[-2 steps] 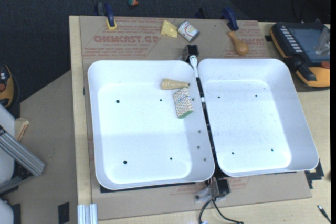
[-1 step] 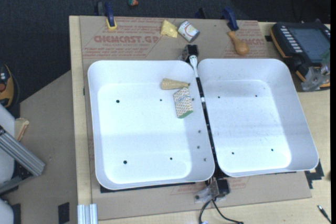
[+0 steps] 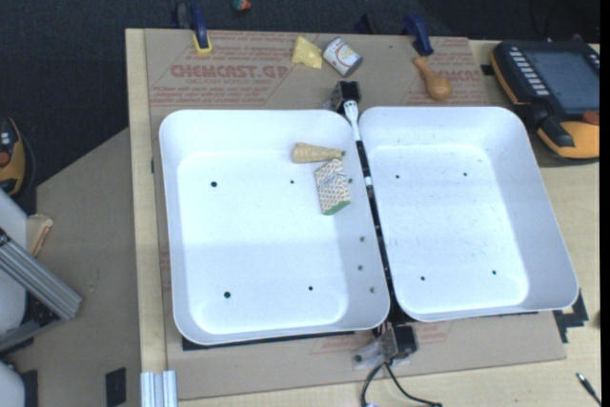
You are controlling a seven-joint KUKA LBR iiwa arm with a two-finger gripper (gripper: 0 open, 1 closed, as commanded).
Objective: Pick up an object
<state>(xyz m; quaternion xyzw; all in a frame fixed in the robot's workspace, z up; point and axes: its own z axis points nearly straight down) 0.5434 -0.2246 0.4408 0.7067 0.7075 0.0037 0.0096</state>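
Note:
Two small objects lie in the left white bin (image 3: pixel 191 234), near its upper right corner. One is a tan cone-shaped piece (image 3: pixel 315 152) lying on its side. Just below it rests a green and white patterned packet (image 3: pixel 332 187), touching or nearly touching the cone. The right white bin (image 3: pixel 534 205) sits beside it.
On the cardboard behind the bins lie a yellow wedge (image 3: pixel 307 53), a small white box (image 3: pixel 342 56) and a tan wooden piece (image 3: pixel 434 79). Blue clamps (image 3: pixel 199 26) hold the board. A black and yellow pendant (image 3: pixel 558 91) sits at the right.

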